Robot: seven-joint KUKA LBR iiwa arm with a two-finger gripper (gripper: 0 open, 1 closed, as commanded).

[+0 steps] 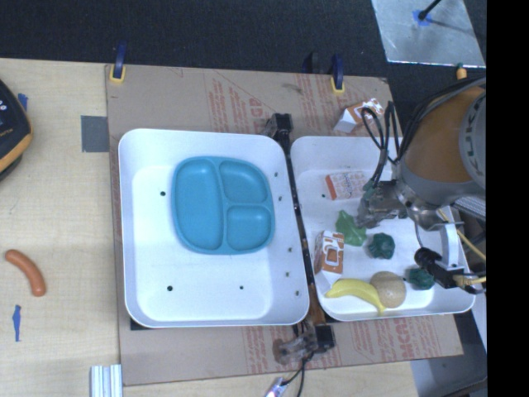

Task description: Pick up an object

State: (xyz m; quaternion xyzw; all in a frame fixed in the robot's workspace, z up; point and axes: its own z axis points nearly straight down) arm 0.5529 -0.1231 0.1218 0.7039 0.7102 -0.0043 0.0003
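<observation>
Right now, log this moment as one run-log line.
arm: over right bin | gripper: low by green object | grasp: none seen | banana: near front wall | left bin: blue divided plate

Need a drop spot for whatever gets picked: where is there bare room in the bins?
Left bin: bare floor around the blue divided plate, widest below it. Right bin: crowded, with banana, potato, green pieces and cartons beside the gripper.

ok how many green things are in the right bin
3: a light green piece mid-bin, a dark green lump right of it, another near the right wall. The arm may hide more.
</observation>
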